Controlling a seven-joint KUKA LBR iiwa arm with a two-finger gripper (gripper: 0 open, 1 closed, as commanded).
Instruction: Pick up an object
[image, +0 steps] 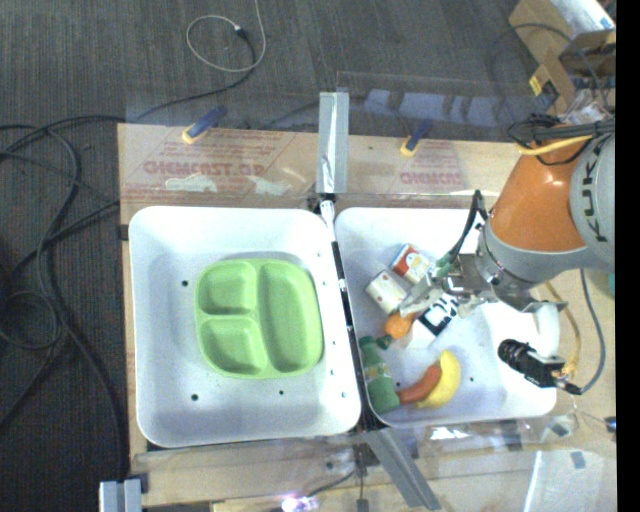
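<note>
Gripper (432, 300) was down inside the right bin (520, 400), over the cluster of toy food near the bin's middle. Whether it was open or closed could not be told from this view; the wrist and cabling hid that part. Nothing could be seen held.

Directly around it: a small white carton (385, 290) just to its left, an orange-and-white carton (408, 262) just above that, and a small orange fruit (399, 326) below the white carton. All three lay crowded against the gripper's end (contact or a mere near miss, could not say).

Further out, toward the bin's near wall: a yellow banana (446, 380) with a red-orange piece (423, 385) lying along it, and a dark green item (376, 366) against the divider side. These sat apart from the gripper and looked untouched.

Left bin (160, 400) held only a green divided tray (260, 317), well apart from the arm.

Judgement on progress: approach appeared done, arm low among the objects. Grasp unconfirmed; lift not yet done. No object seen clear of the bin floor.
</note>
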